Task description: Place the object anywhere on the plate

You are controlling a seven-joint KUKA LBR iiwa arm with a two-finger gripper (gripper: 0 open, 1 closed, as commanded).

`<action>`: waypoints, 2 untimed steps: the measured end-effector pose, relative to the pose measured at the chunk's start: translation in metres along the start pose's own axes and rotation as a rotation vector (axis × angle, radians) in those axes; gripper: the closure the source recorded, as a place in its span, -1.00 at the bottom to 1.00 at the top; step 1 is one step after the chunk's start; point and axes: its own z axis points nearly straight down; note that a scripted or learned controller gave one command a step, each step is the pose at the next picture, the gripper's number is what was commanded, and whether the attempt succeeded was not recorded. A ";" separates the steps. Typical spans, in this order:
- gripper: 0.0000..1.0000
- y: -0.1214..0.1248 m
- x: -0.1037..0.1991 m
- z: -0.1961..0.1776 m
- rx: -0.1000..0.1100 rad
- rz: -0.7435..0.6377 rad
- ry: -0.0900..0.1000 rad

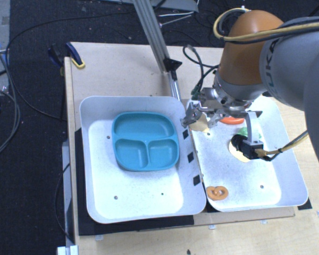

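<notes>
Now the tool (198, 118) is hovering just right of the blue plate (146, 141), clamped on a tan object (201, 123) — grip looks marginal, risking a drop short of the plate.

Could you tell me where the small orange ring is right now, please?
The small orange ring lies in the right bin, near its front left corner, well apart from the blue plate in the left bin.

Arm (287, 52) bent low, gripper (198, 118) prob. down.
</notes>
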 end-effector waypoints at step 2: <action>1.00 -0.015 0.106 0.001 -0.004 -0.001 0.000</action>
